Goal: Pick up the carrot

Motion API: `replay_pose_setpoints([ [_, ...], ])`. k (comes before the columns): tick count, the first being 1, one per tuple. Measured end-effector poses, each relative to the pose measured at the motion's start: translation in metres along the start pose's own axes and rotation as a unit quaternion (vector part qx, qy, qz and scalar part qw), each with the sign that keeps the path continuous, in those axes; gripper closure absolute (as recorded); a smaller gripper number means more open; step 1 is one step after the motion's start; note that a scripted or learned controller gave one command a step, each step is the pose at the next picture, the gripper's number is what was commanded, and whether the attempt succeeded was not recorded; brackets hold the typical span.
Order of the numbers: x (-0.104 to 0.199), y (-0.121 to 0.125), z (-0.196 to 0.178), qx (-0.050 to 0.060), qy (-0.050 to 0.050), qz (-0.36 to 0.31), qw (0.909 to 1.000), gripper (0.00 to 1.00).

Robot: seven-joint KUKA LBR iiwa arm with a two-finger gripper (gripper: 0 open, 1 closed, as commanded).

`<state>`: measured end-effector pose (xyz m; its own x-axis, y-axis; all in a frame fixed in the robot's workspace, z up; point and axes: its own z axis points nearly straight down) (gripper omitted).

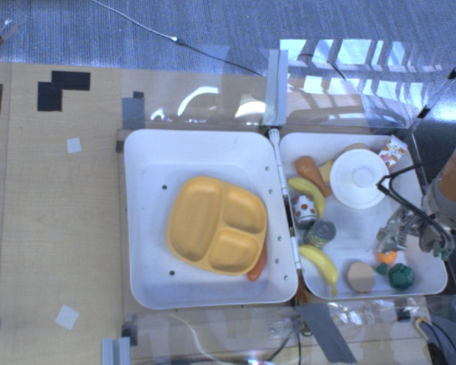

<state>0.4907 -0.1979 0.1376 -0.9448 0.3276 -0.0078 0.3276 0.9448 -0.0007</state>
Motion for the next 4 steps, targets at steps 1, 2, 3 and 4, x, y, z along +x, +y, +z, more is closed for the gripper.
replay_pose_setpoints([
  [1, 0.003, 0.005, -0.013, -0.001, -0.001, -0.011, 0.9999, 1.0],
  [2, -0.003, 0.064, -0.053, -0.002, -0.002, -0.064, 0.998, 1.0],
  [3, -0.001, 0.005, 0.048, -0.001, -0.003, -0.217, 0.9762, 1.0],
  [4, -0.022, 0.024, -0.021, -0.001, -0.002, -0.085, 0.9964, 1.0],
])
